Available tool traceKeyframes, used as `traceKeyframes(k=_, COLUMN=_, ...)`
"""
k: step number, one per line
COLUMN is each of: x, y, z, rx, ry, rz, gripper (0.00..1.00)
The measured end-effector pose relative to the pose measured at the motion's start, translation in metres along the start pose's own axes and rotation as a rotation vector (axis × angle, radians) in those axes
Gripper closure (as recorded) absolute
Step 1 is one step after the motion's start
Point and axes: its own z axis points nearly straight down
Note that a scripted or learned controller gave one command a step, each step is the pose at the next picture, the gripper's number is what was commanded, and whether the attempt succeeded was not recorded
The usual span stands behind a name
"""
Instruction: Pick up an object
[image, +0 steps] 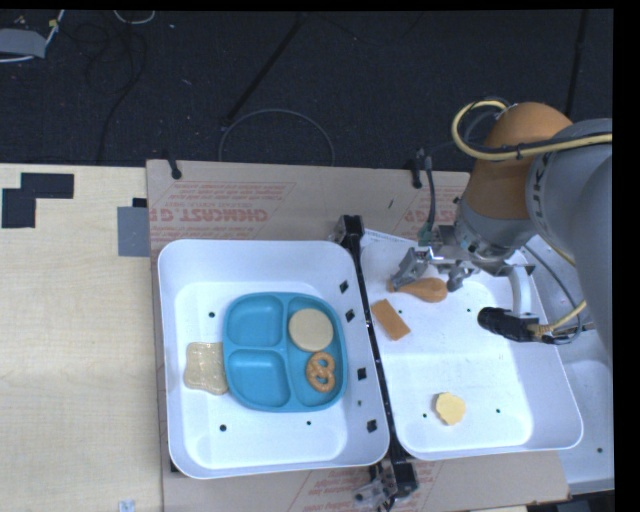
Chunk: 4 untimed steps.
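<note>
A pale wooden bench (70, 330) fills the left side, with dark floor and loose cables behind it, and a cardboard sheet (260, 200) lies under the two bins. The left bin (190, 270) holds a blue divided tray (262, 368); a round cracker (311, 329) sits in its upper right compartment and a pretzel (321, 371) in the lower right one, while a pale waffle piece (205, 367) lies just beside the tray's left edge. The right bin (545, 420) holds an orange wedge (390, 320) near its left wall, a small yellow piece (450, 408) lower down, and a tan nugget (427, 290) near the top. The claw (433, 268) hovers right over that nugget with its fingers spread apart, gripping nothing.
</note>
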Motion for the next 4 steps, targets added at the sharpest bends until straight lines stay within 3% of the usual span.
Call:
traceKeyframes(k=1, x=0.004, y=0.004, z=0.063, rx=-0.001, ry=0.000, rz=0.000, gripper=0.00)
traceKeyframes(k=2, x=0.004, y=0.003, z=0.067, rx=-0.003, ry=0.000, rz=0.002, gripper=0.00)
traceKeyframes(k=3, x=0.003, y=0.003, z=0.057, rx=-0.002, ry=0.000, rz=0.004, gripper=1.00)
traceKeyframes(k=4, x=0.002, y=-0.006, z=-0.001, rx=-0.008, ry=-0.001, rz=0.010, gripper=1.00)
